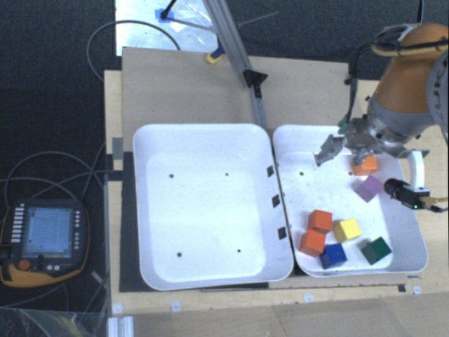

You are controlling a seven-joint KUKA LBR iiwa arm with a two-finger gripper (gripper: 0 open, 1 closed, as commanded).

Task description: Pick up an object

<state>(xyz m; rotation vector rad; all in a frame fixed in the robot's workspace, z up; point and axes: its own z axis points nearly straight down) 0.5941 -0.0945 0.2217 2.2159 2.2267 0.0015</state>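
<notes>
Currently the grey two-finger gripper [335, 148] is hanging over the upper part of the right shallow white bin [415, 258], fingers spread open with nothing between them. Nearest candidate is the small orange block [365, 165], sitting just beside the gripper on its right, partly tucked under the wrist; the pale purple block [367, 187] is lying just below that one. So the closest target is lying to the right of and slightly below the fingertips, not under them. My read: the arm is needing a short shift right before descending, otherwise it's closing on bare bin floor. Rest of the pieces are clustering toward the near edge: two orange cubes [316, 230], a yellow cube [346, 229], a blue cube [333, 255], a dark green cube [376, 249], all well apart from the gripper. Left shallow white bin [203, 135] is not in play
</notes>
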